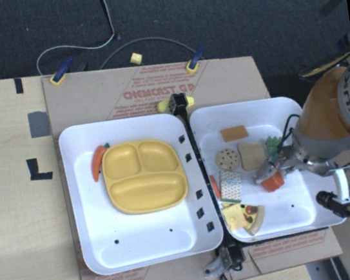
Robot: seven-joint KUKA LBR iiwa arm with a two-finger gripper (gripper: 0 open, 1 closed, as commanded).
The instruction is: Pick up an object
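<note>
I judge the small red toy [273,183] at right-centre light, rigid, best pinched across its middle; gripper [268,174] grip state I cannot tell.

1. The arm [337,115] has a rounded grey body with smooth, curved housings.
2. A broad orange band [319,111] wraps the arm just behind the wrist, on the far side from the fingers; it looks glossy and copper-toned.
3. The gripper [272,168] is a dull grey metal assembly, narrower than the arm body.
4. A thin dark cable [287,129] loops beside the wrist, close behind the fingers.
5. A white bracket with a black cylindrical part [334,200] sits on the arm's lower side, well behind the fingers.
</note>
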